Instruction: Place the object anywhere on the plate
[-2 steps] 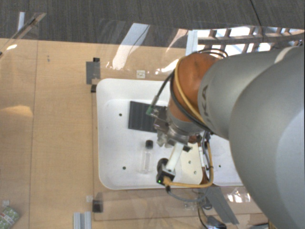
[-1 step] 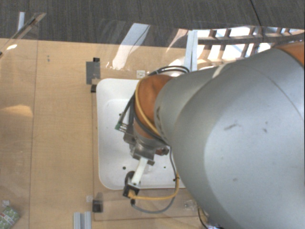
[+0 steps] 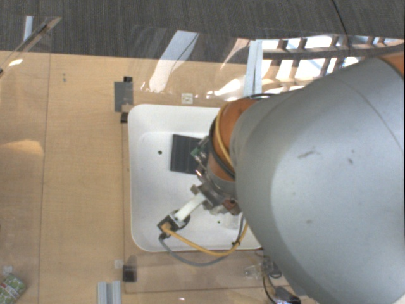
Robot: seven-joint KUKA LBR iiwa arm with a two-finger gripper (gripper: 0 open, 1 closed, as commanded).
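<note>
Arm (image 3: 323, 189) all over the right half of the frame, a big grey shell bulging up at the camera, with the orange band (image 3: 229, 122) peeking out at its left edge just right of centre. Below that band the wrist hardware slants down and left over the white bin (image 3: 142, 189), and there's the pincer (image 3: 214, 196), low over the bin's middle. The arm's bulk covers it from above, so released or clenched, I cannot tell. Now the thing to watch: a dark flat square (image 3: 183, 154), lying on the bin floor in the upper middle of the bin, just left of the orange band, its right edge tucked under the wrist. Touching the pincer or merely beneath it? Can't call that from this angle, and I can't call it object or plate either. Out on the pale wooden desk (image 3: 63, 170), a small grey block (image 3: 124, 95) stands at the bin's upper left corner and a small dark block (image 3: 130, 273) sits just below its lower left corner. Dark carpet (image 3: 126, 5) runs across the top of the frame.
</note>
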